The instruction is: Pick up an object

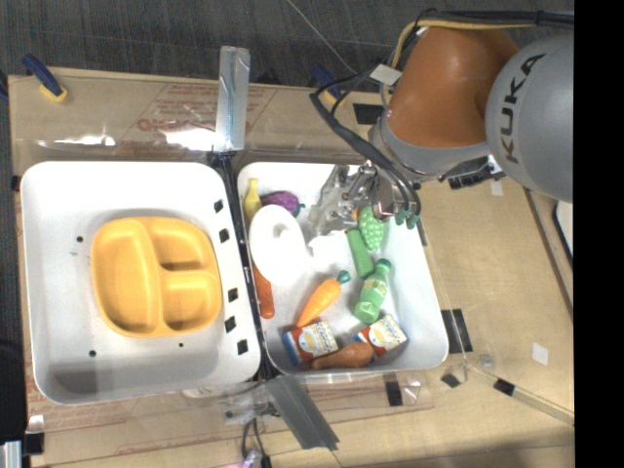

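Two white bins [39, 261] — tool [343, 203] above right bin's toys.

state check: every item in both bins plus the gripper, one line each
yellow tray: flat in left bin
gripper: low over right bin's far end, fingers unclear
green bottle: lying down
green cucumber: lying by the gripper
carrot: lying at a slant
white disc: flat
purple item: at far wall
two pouches: lying at near wall
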Controlling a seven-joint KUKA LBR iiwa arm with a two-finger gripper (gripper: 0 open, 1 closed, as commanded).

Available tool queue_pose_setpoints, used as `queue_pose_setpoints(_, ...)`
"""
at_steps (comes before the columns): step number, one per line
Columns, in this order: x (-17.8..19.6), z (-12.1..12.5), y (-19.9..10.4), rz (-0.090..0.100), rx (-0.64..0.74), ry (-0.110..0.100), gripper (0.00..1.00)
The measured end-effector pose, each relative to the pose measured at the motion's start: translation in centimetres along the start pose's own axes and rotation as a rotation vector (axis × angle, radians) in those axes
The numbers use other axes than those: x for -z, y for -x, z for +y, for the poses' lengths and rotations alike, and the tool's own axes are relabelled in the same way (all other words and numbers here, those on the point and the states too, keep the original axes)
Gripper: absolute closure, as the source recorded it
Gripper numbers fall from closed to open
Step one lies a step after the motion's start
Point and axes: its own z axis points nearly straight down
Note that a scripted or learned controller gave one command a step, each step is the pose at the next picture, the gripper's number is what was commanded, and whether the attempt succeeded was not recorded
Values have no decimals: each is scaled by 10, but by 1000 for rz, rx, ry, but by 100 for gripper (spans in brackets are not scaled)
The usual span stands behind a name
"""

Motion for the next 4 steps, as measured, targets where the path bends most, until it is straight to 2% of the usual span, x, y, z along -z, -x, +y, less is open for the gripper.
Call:
queue_pose_setpoints(1, -12, -94, 25, 10, 178, -1, 100)
queue_pose_setpoints(2, -88, -130, -46, 17, 152, 2, 100)
queue_pose_setpoints(3, -95, -124, -15, 9, 327, 2, 100)
queue_pose_setpoints(4, -102, -133, -76, 13, 382, 3, 100)
